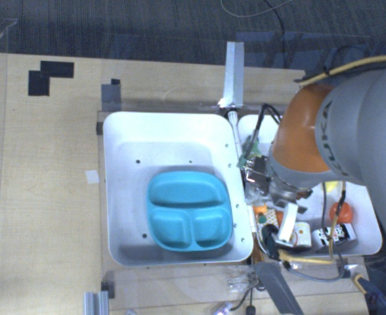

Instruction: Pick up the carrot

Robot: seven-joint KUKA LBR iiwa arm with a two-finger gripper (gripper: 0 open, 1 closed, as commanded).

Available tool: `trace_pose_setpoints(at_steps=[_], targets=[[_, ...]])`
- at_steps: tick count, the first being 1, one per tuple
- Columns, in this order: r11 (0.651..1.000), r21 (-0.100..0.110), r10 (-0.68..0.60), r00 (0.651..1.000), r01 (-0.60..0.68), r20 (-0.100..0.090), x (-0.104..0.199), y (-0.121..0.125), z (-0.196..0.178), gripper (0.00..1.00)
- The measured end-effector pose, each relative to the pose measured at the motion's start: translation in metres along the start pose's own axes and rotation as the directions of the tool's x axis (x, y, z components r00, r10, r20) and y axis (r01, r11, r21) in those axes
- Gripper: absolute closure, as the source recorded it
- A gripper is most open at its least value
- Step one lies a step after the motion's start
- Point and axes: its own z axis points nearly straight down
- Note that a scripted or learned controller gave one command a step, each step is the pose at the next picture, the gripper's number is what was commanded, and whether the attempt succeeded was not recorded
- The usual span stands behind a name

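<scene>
We see left bin (121, 176) w/ a blue divided tray (190, 210), mid-frame. Right bin (370, 231), lower right: arm (324, 136) over clutter, gripper (272, 205) low; grip state can't tell. Small orange bit, maybe carrot (260, 210), beside it.

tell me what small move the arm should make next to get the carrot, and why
Probably a short, slow descent over the orange piece, likely the carrot. The gripper hangs low in the right bin almost over that piece, and the arm hides most of it. I can't see a grasp.
</scene>
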Motion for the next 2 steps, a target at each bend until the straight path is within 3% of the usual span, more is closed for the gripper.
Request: trace_pose_setpoints(at_steps=[1, 2], targets=[[0.988, -0.003, 0.155, 0.988, -0.155, -0.001, -0.052, 0.019, -0.055, 1.0], [0.979, 0.0, 0.204, 0.979, -0.204, 0.0, 0.014, -0.005, -0.002, 1.0]])
